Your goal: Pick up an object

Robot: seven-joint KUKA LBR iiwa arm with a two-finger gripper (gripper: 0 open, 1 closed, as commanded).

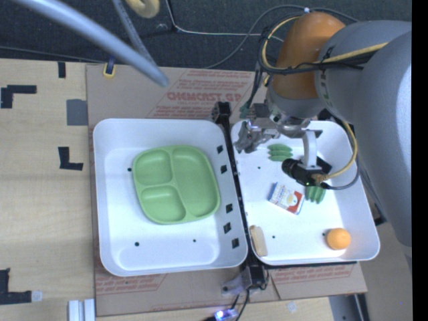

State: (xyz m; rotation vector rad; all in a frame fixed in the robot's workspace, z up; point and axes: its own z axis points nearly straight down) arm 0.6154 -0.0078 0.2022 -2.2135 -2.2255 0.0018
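Fingers, grip state unclear, hang over the right bin's far-left edge, beside green pieces.

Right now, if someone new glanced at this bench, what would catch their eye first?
Probably the green divided plate, lying alone in the left bin. Next, the grey arm's orange band, over the right bin, with its hand low near that bin's far left corner. An orange ball sits near the right bin's front right corner.
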